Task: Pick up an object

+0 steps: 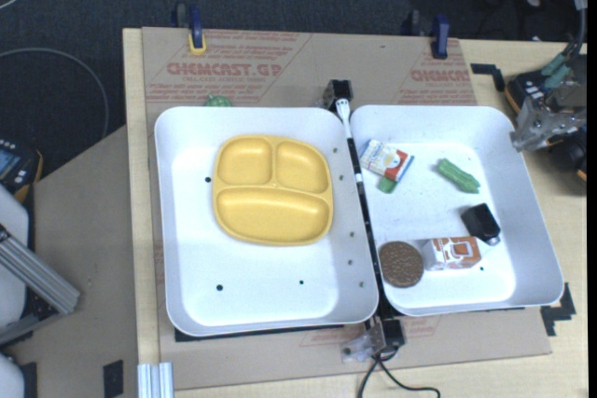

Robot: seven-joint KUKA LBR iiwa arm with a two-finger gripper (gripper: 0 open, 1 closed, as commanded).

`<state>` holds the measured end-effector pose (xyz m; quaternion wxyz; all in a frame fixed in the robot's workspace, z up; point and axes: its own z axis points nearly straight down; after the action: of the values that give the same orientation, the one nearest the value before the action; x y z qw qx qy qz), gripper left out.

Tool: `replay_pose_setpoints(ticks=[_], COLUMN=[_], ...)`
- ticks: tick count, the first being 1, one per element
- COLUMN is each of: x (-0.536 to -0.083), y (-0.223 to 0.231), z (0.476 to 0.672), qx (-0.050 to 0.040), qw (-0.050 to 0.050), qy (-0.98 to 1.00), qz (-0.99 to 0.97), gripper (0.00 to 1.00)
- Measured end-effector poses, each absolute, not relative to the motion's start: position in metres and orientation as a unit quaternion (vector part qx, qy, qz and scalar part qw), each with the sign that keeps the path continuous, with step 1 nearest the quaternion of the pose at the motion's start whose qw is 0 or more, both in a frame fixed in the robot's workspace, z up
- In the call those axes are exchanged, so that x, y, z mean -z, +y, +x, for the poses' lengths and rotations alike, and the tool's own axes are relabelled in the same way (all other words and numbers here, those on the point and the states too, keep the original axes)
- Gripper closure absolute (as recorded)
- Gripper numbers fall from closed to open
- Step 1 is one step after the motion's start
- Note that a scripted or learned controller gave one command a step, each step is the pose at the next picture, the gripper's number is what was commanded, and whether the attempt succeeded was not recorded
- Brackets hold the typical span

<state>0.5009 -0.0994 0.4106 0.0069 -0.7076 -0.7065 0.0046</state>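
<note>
Bench; gripper at right bin edge, touching nothing.

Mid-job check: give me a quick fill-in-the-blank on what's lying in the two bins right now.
1. The yellow divided plate lies in the ____ bin.
2. The brown round disc touches the orange and white packet in the ____ bin.
3. The green piece lies beyond the ____ block, nearer the far wall.

Missing words: left; right; black
</note>
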Motion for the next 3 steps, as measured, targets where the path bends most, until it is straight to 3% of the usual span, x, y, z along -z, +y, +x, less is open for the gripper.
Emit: replay_pose_setpoints(ticks=[1,2,3], x=[-0.342,-0.339,-0.372], y=[-0.001,0.053,-0.006], z=[0.509,0.478,0.48], qx=[-0.0021,-0.0012,0.0013], qw=[0.004,0.003,-0.002], qy=[-0.711,-0.71,-0.705], qz=[-0.703,-0.704,-0.709], gripper=[1.0,1.0,1.0])
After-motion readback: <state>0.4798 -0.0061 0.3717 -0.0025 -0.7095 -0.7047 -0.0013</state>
